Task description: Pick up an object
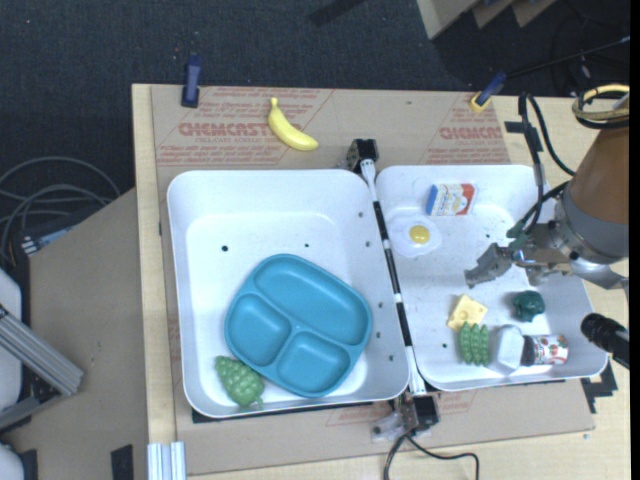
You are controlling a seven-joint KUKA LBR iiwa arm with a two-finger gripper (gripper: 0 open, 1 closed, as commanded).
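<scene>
- Cardboard-topped bench [330, 118] on dark carpet, cables at 9 o'clock.
- Two white bins; blue divided plate [297, 323] in left bin [270, 203].
- Gripper [487, 268] over right bin [495, 183], pointing 9 o'clock, jaws spread, gripping nothing.
- Yellow cheese wedge [467, 312] just at 7 o'clock of gripper, tip toward 7.

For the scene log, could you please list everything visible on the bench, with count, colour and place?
banana: 1, yellow, bench behind left bin
divided plate: 1, blue, left bin
bumpy toy: 1, green, left bin front corner
carton: 1, blue, white and red, right bin back
fried egg: 1, white and yellow, right bin
cheese wedge: 1, yellow, right bin
ridged vegetable: 1, green, right bin front
dark lump: 1, dark green, right bin
can: 1, white and red, right bin front
arm: 1, grey and orange, over right bin
</scene>
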